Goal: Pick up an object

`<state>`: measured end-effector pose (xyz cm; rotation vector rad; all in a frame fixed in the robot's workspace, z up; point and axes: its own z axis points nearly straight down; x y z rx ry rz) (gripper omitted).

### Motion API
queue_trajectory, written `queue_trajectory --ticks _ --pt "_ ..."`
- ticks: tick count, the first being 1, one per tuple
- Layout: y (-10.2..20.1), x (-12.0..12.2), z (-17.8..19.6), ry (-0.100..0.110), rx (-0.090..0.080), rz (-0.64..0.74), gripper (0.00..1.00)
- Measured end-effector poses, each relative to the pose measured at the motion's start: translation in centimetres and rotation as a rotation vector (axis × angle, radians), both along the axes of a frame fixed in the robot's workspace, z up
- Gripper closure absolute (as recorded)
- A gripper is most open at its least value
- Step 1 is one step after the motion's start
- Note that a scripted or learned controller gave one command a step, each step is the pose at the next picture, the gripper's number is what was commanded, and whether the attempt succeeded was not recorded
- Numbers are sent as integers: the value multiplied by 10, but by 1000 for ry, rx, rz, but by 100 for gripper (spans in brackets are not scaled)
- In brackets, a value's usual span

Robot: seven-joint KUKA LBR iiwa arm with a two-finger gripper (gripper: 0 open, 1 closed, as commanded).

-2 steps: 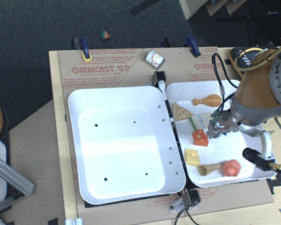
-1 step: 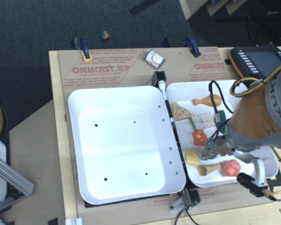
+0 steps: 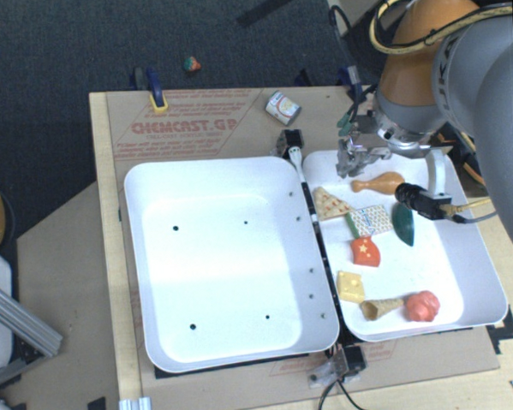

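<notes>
The right bin (image 3: 465, 257) holds several small toys. A tan chicken drumstick (image 3: 378, 183) lies near its far edge, with a dark green piece (image 3: 404, 224) below it. A pizza-like wedge (image 3: 328, 203), a patterned cracker (image 3: 371, 219), a red strawberry (image 3: 366, 251), a yellow cheese block (image 3: 351, 287) and a cone with a pink ball (image 3: 409, 306) lie further forward. My gripper (image 3: 355, 162) hangs at the bin's far left corner, just left of the drumstick. Nothing is visibly held between its fingers.
The left bin (image 3: 154, 214) sits beside the right one, a black hinge strip (image 3: 314, 231) between them. A small white box (image 3: 282, 108) lies on the cardboard (image 3: 192, 117) behind the bins. The arm's orange band (image 3: 419, 37) looms over the far right.
</notes>
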<state>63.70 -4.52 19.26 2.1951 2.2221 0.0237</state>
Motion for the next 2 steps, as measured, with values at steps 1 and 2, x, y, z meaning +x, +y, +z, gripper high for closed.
queue_trajectory --ticks 1,2 --pt "74 32 58 13 3 -4 100" --pt "127 30 65 19 2 -8 100"
